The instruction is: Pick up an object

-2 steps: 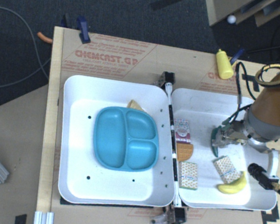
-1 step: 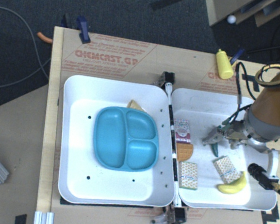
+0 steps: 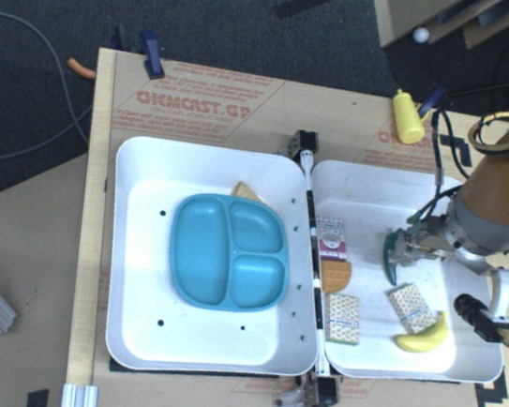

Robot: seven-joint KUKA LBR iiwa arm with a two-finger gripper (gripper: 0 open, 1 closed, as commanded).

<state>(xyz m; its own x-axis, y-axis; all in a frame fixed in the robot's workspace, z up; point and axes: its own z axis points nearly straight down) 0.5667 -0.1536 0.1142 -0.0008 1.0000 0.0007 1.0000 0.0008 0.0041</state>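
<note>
objects for picking lay in the right bin (image 3: 381, 184): a yellow banana (image 3: 423, 338) near the front right corner, a small patterned packet (image 3: 413, 306) touching the banana's upper side, a second patterned packet (image 3: 344, 317) by the bin's left wall toward the front, an orange-brown round piece (image 3: 334, 275) just behind that, and a pink-and-white wrapper (image 3: 331, 238) farther back along the same wall. the gripper (image 3: 405, 252) hung over the middle of the right bin, just behind the packet by the banana, with the grey arm and its orange band (image 3: 506, 184) reaching in from the right. a greenish finger (image 3: 389, 254) showed at its left side, but whether the fingers were apart or together could not be told from this slant, and nothing could be seen between them. the left bin (image 3: 123, 320) held a blue divided plate (image 3: 229, 250) with three compartments, lying flat near the centre, and a tan corner of something (image 3: 246, 191) peeked out behind the plate's far edge. on the cardboard-covered bench (image 3: 203, 105), a yellow bottle-like thing (image 3: 407, 117) lay beyond the right bin and a blue clamp (image 3: 151, 54) sat at the back left edge.
</note>
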